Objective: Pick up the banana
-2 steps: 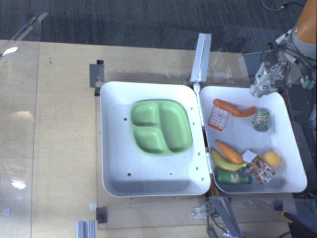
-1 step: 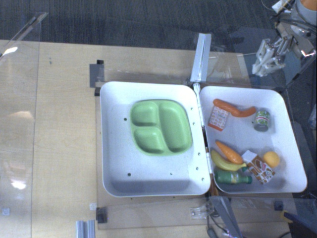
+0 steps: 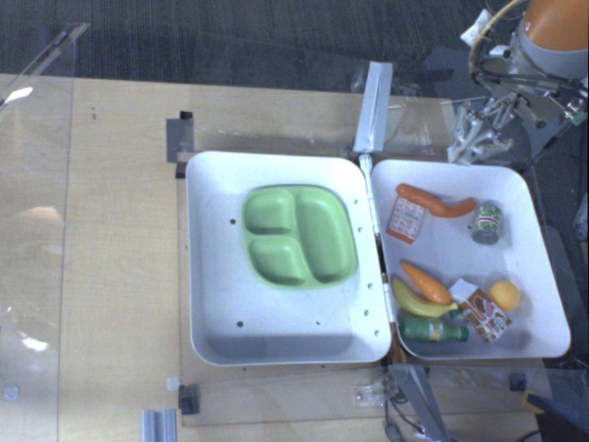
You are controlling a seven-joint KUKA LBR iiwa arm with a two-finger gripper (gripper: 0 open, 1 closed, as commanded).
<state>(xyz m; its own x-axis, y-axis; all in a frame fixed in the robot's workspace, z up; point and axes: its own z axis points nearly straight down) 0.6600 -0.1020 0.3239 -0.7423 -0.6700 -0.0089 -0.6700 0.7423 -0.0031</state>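
Note:
The yellow banana lies in the right bin near its front left corner, partly under an orange carrot and just behind a green bottle. My gripper hangs above the bench just beyond the right bin's far rim, well away from the banana. Its metal fingers point down toward the rim with nothing between them.
The right bin also holds an orange sausage, a red-and-white packet, a small green can, a brown carton and a yellow lemon. A green divided tray sits in the left bin.

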